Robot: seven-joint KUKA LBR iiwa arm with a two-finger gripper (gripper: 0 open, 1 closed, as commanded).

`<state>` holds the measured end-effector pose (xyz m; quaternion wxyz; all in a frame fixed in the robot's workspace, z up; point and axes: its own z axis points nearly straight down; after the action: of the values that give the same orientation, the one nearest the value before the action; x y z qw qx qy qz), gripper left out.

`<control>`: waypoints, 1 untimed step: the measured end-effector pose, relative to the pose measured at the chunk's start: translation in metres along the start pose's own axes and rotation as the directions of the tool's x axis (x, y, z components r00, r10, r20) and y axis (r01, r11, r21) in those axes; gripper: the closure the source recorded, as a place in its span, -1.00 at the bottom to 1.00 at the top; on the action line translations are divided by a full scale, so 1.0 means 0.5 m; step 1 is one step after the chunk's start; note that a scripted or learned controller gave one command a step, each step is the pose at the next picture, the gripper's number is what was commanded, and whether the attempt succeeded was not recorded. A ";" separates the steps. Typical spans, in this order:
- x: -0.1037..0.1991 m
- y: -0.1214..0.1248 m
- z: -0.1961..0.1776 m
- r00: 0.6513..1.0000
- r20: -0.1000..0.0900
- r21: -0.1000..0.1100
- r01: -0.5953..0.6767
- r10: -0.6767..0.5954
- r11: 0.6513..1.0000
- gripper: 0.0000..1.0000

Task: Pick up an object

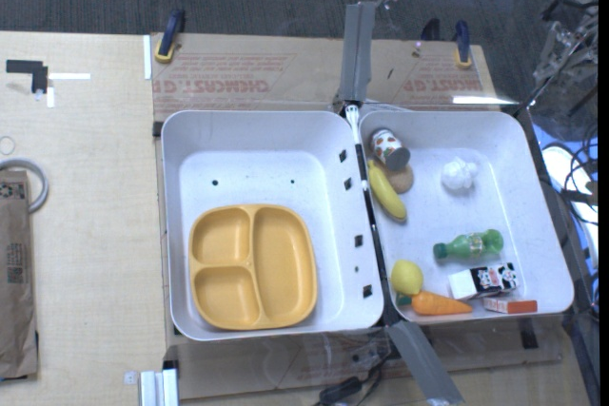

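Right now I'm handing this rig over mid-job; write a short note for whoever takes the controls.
Arm and gripper: nothing to report from the camera view; check their pose yourself.
Left bin: a yellow divided plate lies in it.
Right bin: small can and banana near the divider; white crumpled ball; green bottle; lemon, carrot and small cartons along the near wall.
Done: nothing lifted; every item rests in a bin.
Left: pick up one object. The green bottle or the white ball looks easiest, each lying apart from its neighbours.

Bright even overhead light, soft shadows, slightly grainy, blue glare at right
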<state>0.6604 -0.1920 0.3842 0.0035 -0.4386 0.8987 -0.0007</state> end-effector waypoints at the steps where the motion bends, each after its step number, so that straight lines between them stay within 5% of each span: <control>1: 0.029 -0.021 0.046 0.929 0.000 -0.006 0.369 -0.369 0.929 1.00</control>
<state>0.6599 -0.2097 0.3612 0.0018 -0.5998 0.8002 0.0011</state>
